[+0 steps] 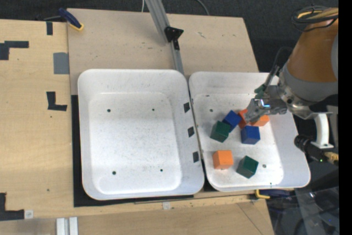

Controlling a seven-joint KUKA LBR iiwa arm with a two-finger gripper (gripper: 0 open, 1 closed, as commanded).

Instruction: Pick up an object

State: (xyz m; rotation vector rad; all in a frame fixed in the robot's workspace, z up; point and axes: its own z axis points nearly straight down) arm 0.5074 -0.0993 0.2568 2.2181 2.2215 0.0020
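Low over the right bin (pixel 286 176), the gripper (pixel 256 113) sits near its right edge; whether it is released or clenched cannot be told. Beneath it, mid-bin, cluster two blue cubes (pixel 250 134), a green cube (pixel 220 131) and an orange piece (pixel 262 120). Toward the bin's near edge lie an orange cube (pixel 223 159) and another green cube (pixel 247 166).

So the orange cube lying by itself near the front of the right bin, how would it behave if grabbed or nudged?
The orange cube looks like a stiff block with flat faces, so it should probably sit firm between fingers and not squash. Square edges suggest it would slide, not roll, on the smooth white bin. It stands apart from the green cube, so a nudge likely moves it alone.
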